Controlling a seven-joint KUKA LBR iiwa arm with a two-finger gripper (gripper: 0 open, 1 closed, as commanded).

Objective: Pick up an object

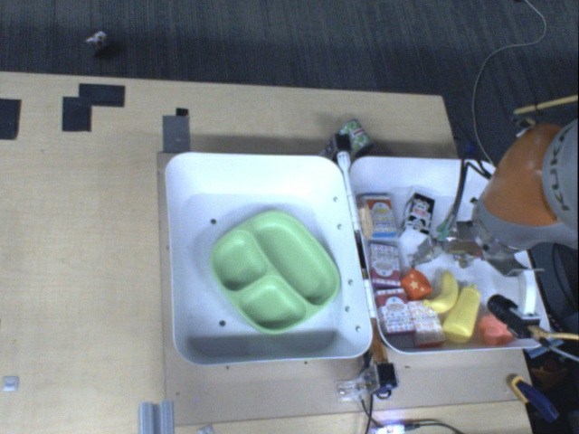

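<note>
Gripper just above tomato

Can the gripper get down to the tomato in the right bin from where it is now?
Probably yes. The gripper hangs over the right bin, just above the tomato, whose top is uncovered. The banana and a small box crowd it, so the fingers may bump those.
</note>
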